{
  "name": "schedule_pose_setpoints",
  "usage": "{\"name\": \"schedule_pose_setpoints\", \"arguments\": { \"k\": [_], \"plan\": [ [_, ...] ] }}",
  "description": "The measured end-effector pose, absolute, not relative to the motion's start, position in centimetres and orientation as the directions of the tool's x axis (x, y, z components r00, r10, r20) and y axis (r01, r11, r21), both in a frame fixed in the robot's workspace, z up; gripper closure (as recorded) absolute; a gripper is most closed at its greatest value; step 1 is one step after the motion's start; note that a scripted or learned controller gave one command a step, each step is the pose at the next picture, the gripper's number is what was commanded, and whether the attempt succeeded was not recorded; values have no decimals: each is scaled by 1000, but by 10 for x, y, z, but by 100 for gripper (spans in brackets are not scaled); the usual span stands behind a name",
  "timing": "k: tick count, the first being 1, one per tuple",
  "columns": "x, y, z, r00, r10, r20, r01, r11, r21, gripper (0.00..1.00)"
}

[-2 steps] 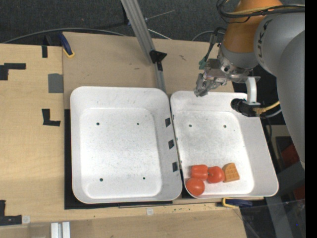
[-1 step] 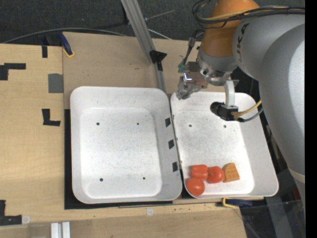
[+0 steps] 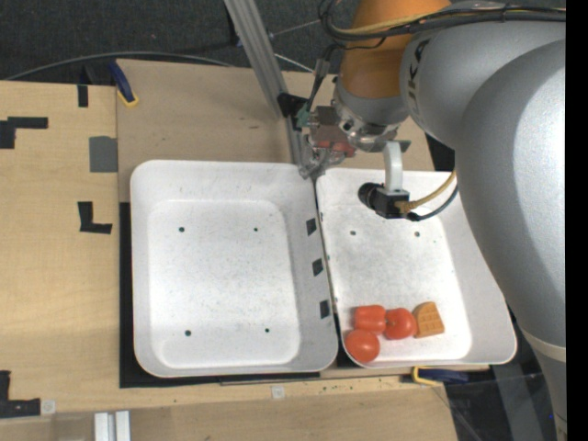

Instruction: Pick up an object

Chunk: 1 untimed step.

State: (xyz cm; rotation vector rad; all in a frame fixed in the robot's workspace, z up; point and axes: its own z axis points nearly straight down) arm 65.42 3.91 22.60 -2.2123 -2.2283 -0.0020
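Hovering at the far edge of the right bin (image 3: 459, 246), gripper (image 3: 323, 154), finger state impossible to tell, awaits descent toward near-edge tomatoes (image 3: 378, 324) and waffle piece (image 3: 428, 320).

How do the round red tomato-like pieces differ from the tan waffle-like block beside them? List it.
1. Colour: the round red tomato-like pieces are red-orange; the tan waffle-like block is tan-orange.
2. Shape: the red pieces look rounded and smooth; the tan block is squarish.
3. Number: three red pieces, clustered together; one tan block at their right.

Shared: all lie in the near end of the right white bin, apart from the gripper.
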Motion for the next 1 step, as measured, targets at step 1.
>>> {"name": "schedule_pose_setpoints", "arguments": {
  "k": [1],
  "plan": [
    [650, 100, 220, -8, 1000, 2, 1000, 8, -2, 100]
  ]
}}
